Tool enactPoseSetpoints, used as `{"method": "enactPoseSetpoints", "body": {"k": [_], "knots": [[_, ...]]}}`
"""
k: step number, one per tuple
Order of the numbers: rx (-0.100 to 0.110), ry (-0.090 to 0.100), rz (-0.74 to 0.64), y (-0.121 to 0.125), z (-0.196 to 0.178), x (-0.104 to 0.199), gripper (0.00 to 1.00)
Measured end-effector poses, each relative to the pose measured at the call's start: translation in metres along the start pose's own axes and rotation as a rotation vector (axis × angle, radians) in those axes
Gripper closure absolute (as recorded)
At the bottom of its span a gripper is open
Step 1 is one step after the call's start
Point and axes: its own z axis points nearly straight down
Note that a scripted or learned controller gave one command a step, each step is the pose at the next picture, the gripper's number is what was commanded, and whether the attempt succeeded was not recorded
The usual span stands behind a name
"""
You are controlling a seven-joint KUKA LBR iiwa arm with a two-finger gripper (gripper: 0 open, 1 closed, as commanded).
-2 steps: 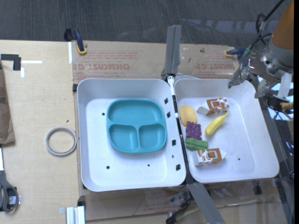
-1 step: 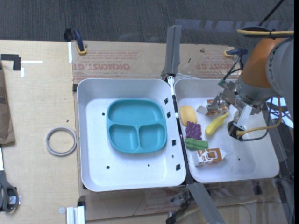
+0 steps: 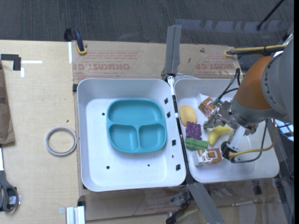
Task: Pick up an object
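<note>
Your nearest candidate is the yellow banana (image 3: 218,133), lying in the right bin (image 3: 261,171) with its upper end touching, or tucked just under, the hand (image 3: 212,121). You cannot tell from this angle whether the hand is wide or narrow, nor whether anything sits between its tips.

Just left of the banana lie the purple grapes (image 3: 193,131), with a yellow lemon (image 3: 188,114) above them and a green vegetable (image 3: 196,143) below. A small brown and white carton (image 3: 208,157) lies under the banana, and another brown packet (image 3: 206,108) sits just above the hand.

The grey arm with its orange band (image 3: 254,90) comes in from the right over this bin. The left bin (image 3: 93,167) holds a teal divided plate (image 3: 137,125). Further left on the table (image 3: 32,106) lies a roll of tape (image 3: 61,141).
</note>
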Motion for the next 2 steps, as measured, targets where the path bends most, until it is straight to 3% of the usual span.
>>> {"method": "enactPoseSetpoints", "body": {"k": [1, 2], "knots": [[-0.004, 0.000, -0.082, 0.011, -0.106, -0.088, 0.00], [-0.004, -0.001, -0.378, 0.042, -0.185, -0.040, 0.00]]}}
